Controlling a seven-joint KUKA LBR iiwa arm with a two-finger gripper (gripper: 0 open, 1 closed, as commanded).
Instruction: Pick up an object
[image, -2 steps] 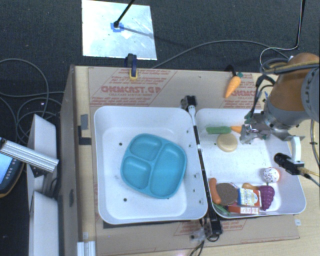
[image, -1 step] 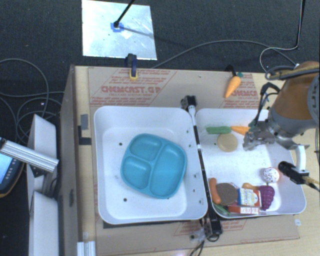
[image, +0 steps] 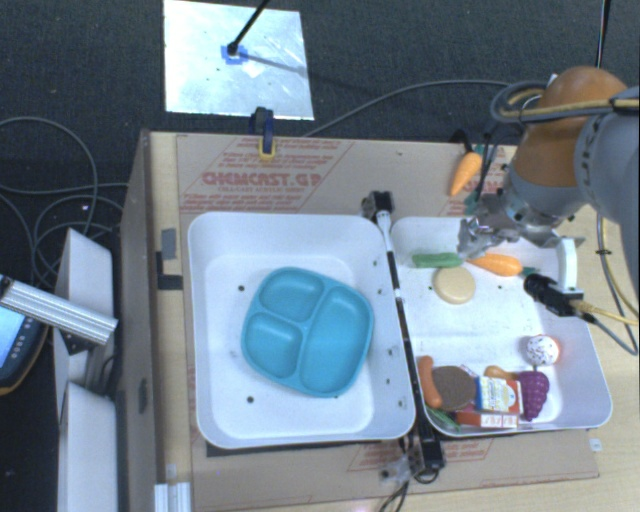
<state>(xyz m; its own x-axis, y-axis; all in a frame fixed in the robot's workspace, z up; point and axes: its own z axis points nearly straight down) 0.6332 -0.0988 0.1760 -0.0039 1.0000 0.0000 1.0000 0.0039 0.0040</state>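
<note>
Nearest, along the lower edge of the right bin (image: 490, 325), toy foods crowd together. A brown patty (image: 452, 385), a small carton (image: 497, 393) and purple grapes (image: 535, 392) touch or overlap, so they are poor choices for a clean grab. Just above them in the frame, a speckled ball (image: 541, 350) sits alone near the bin's right wall. Further up, a pale round disc (image: 455, 286) lies flat on bare white floor. Just beyond it a green pod (image: 437, 259) and an orange carrot (image: 498, 265) lie almost end to end, close but seemingly apart. The hand (image: 478, 240) hangs over the gap between those two, in the upper part of the right bin. Whether it is apart or together I cannot tell from this angle, and nothing is seen held in it.

My reading is that the step in hand is the descent onto a target, most likely the pod or the carrot. To do it well, the hand should commit to one of them, centre over its middle rather than the gap, and close across the narrow width. Both lie low, so it must go nearly to the bin floor, then lift straight up without nudging the disc. The left bin (image: 225, 300) holds a blue plate (image: 308, 330), well apart and no concern. Farthest, at the upper right, another orange piece (image: 464, 172) lies on the table (image: 300, 170) outside the bins.
</note>
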